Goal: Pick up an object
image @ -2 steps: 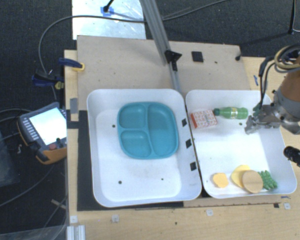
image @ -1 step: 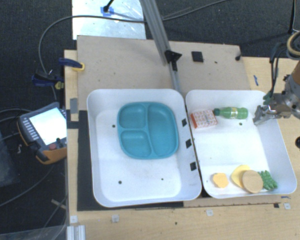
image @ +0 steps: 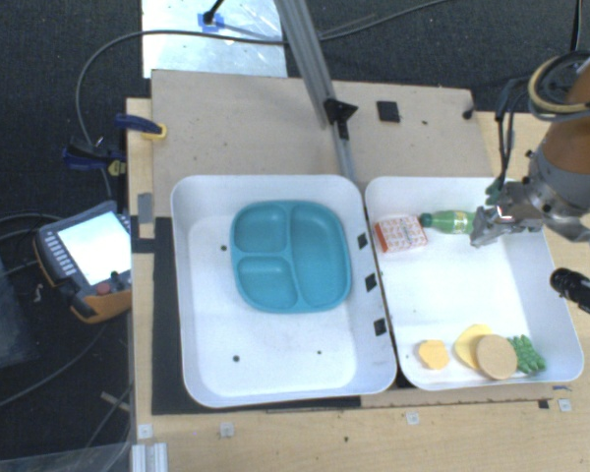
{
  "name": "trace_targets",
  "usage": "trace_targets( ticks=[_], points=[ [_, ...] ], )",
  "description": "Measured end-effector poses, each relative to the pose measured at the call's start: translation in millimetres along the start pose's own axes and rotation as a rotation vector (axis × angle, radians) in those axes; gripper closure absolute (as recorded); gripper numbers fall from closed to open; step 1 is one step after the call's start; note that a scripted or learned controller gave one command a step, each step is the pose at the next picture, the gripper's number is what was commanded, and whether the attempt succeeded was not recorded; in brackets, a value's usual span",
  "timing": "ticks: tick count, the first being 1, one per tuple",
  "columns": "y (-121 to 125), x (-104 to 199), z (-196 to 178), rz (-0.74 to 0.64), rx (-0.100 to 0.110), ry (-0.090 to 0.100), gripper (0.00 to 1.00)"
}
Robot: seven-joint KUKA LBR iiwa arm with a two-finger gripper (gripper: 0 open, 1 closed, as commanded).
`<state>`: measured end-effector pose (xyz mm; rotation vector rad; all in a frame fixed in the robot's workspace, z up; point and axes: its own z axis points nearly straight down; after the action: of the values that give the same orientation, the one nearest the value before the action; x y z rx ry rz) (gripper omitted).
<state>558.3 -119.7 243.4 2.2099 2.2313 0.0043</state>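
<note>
1. Sitting in the left bin (image: 192, 362), blue divided plate (image: 290, 256) is out of play.
2. Right bin (image: 452, 293): patterned packet (image: 400, 233) and green bottle (image: 446, 222) at 12 o'clock, round food pieces (image: 477, 352) at 5.
3. Gripper (image: 486, 230) at bottle's 3 o'clock, just beside its end, so bottle looks the target. Can't tell jaw state.

arm (image: 568, 136): grey casing | orange band above wrist | black cables alongside | hand (image: 492, 222): grey metal
</note>
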Motion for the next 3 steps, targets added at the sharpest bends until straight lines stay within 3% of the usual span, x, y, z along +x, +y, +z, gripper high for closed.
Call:
trace_targets(
  ticks=[1,3],
  points=[
    [-4,45,-2,0.000,0.001,0.001,1.00],
    [-29,165,15,-0.002,0.003,0.001,1.00]
  ],
)
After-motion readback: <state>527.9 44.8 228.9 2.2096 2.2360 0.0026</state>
